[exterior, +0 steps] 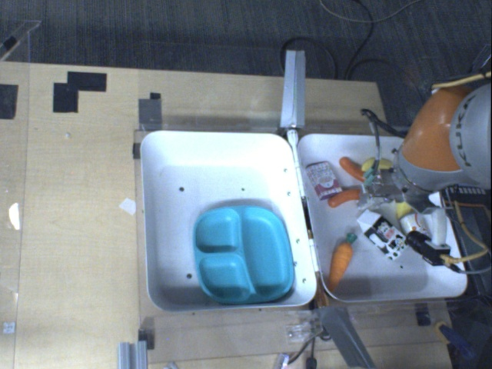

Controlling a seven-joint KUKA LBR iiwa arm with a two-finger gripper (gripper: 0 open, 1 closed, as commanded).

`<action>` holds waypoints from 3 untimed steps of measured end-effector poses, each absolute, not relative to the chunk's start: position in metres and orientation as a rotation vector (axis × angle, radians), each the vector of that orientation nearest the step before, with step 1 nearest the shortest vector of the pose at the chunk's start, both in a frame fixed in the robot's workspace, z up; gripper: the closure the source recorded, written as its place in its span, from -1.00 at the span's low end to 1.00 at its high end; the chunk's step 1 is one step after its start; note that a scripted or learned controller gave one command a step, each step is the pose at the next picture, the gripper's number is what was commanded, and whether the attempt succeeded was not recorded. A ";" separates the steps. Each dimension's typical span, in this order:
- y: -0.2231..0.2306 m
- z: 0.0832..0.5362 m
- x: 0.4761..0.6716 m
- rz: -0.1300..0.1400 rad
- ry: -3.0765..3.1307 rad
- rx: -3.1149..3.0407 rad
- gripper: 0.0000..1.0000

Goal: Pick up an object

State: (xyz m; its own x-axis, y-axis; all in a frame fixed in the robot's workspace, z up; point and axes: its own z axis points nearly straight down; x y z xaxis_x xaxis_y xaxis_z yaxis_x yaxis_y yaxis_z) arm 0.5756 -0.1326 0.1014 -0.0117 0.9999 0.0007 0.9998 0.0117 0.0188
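The gripper (378, 193) hangs low over the right bin (430, 283), at centre right of the frame; its state cannot be told. Just left of it lies a small orange sausage-shaped toy (344, 198). It is judged light, smooth, rigid plastic and likely to roll. Recommend a grasp across the narrow middle. A toy carrot (340, 258) lies lower down.

Two shallow white bins side by side on the pale wooden worktop (69, 229). Left white bin (177, 167) with a blue three-compartment plastic tray (244, 254) sitting toward its near right corner. Right white bin (384, 283) crowded: small printed packet (323, 177) at far left, orange toy carrot (340, 258) near the front, orange sausage-shaped piece (343, 198) between them. Grey arm (450, 141) over the far right side.
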 end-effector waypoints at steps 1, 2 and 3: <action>-0.085 0.263 0.584 0.008 2.128 2.303 1.00; -0.078 0.287 0.540 0.006 2.168 2.268 1.00; -0.116 0.214 0.488 0.003 2.325 2.108 1.00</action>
